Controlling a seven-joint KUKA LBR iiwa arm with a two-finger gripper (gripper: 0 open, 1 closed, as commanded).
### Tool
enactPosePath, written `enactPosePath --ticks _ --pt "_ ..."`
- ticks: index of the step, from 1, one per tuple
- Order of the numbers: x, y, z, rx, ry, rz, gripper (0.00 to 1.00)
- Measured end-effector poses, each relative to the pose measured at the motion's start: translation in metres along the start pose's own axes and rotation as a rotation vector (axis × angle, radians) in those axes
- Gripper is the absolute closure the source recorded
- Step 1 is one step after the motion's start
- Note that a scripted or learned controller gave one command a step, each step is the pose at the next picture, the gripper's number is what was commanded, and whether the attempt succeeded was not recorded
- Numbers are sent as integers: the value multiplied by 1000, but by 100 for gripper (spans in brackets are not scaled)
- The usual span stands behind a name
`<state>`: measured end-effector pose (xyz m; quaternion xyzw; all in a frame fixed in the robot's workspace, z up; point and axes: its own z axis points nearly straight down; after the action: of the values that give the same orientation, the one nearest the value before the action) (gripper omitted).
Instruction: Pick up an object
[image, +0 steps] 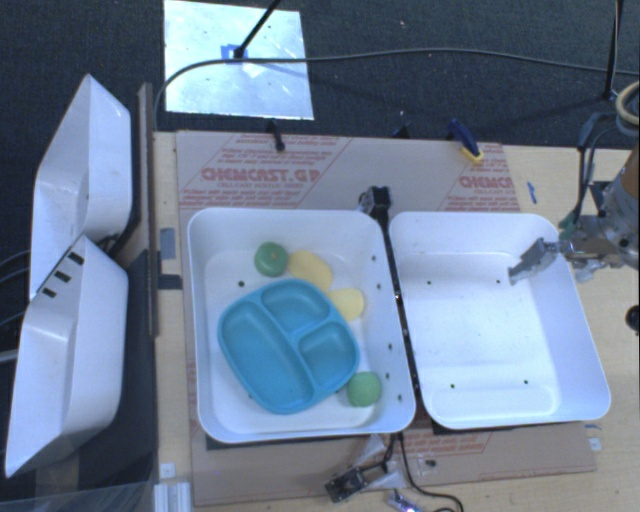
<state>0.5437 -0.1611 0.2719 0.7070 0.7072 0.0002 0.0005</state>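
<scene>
I am seeing the left bin (210, 400) sitting nearest me with all the objects in it, and the right bin (500, 400) lying just beside it, their inner rims touching along the middle. At the near edge of the left bin a green ball (364, 388) is resting against the corner of a blue tray (288, 345), a three-compartment tray lying flat and turned at a slant. Just past the tray's right edge a pale yellow piece (348, 303) is lying, and behind it a larger yellow piece (309, 267) is touching the tray's far rim. Beside that one, to its left, a green round object (270, 259) is sitting near the bin's far wall. Any of these could be the thing to pick, and all of them are lying well apart from the gripper. The gripper (527, 262) is hanging over the far right part of the right bin, reaching in from the right edge with the arm (610, 235) behind it. Nothing is sitting between its tips, but whether they are spread or closed I cannot tell at this size and angle.
</scene>
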Motion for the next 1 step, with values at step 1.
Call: enactPosePath --ticks 1 --pt "34 22 -41 -3 0 -3 0"
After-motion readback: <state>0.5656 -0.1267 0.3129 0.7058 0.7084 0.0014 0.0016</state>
